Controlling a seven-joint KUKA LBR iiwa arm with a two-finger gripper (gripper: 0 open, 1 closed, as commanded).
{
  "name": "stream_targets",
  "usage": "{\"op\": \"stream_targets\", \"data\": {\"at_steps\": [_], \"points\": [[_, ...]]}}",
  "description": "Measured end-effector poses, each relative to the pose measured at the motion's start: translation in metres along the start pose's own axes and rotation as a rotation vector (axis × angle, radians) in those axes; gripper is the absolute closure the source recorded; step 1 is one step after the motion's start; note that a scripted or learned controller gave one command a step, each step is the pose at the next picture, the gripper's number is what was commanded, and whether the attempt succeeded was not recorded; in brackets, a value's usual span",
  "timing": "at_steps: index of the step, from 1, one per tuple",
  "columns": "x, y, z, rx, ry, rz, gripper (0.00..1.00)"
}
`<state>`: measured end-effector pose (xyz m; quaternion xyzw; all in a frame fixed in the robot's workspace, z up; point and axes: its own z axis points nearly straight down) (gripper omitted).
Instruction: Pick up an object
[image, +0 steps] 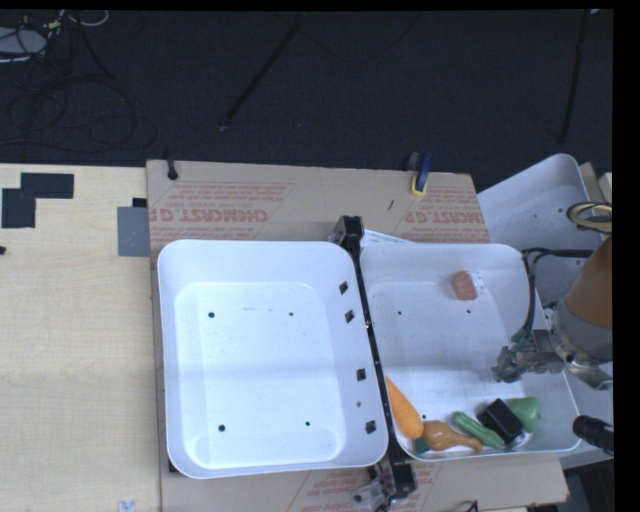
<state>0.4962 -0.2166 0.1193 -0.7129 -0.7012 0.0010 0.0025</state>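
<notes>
From the overhead camera you see the gripper (512, 362) low over the right bin (440, 262), at about three o'clock of that bin, near its right wall; you cannot tell how it is set. Nothing is visibly between its tips. A pink block (463, 286) lies toward twelve o'clock. Along six o'clock sit an orange carrot (403, 407), a tan piece (447, 435), a green object (478, 430) and a black object (500, 419). The left bin (170, 290) lies beside it.

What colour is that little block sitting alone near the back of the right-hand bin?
The small block is pinkish-red, seen in the camera view.
</notes>
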Motion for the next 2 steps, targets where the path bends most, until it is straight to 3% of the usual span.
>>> {"op": "stream_targets", "data": {"at_steps": [2], "points": [[-0.0024,-0.0008,-0.0188,0.001,0.000,0.006,1.00]]}}
